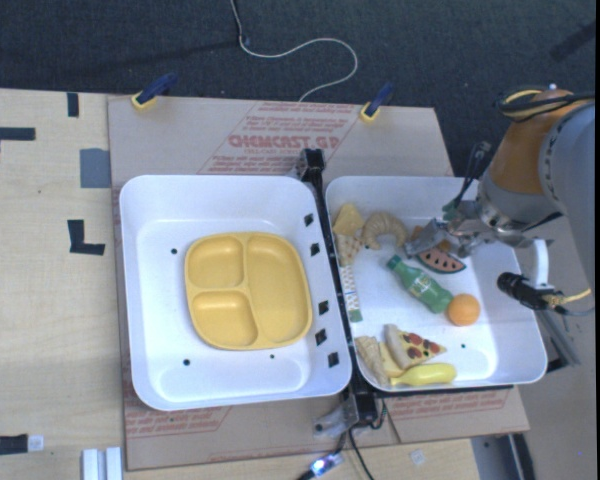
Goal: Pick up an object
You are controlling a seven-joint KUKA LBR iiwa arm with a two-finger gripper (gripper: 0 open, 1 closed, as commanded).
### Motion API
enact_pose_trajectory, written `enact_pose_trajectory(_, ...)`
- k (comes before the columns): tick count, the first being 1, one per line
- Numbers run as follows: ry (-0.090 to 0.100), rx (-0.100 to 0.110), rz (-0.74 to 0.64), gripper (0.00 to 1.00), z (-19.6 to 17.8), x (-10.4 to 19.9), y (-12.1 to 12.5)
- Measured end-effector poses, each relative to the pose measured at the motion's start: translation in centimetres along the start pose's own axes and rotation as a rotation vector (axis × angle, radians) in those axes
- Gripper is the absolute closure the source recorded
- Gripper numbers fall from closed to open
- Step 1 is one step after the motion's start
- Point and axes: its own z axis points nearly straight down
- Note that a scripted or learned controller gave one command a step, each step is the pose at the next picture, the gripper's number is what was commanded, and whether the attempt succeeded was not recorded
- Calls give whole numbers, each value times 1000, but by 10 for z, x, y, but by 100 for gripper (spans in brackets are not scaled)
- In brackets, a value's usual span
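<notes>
The right bin holds several toy foods: a croissant, a pale yellow wedge, a watermelon slice, a green bottle, an orange, a pizza slice and a banana. My gripper is low in this bin, just above the watermelon slice and right of the croissant. Nothing is visibly lifted. The grey arm with its orange band reaches in from the right.
The left bin carries a yellow divided plate. A black divider runs between the bins. Both bins sit on cardboard held by clamps. A cable trails at the back.
</notes>
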Motion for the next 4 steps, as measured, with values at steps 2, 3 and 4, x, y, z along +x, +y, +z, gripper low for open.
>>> enact_pose_trajectory(2, 1, -4, 2, 100, -55, -4, 5)
enact_pose_trajectory(3, 0, -6, 1, 100, -117, -2, 10)
enact_pose_trajectory(4, 1, -4, 1, 100, -142, -2, 11)
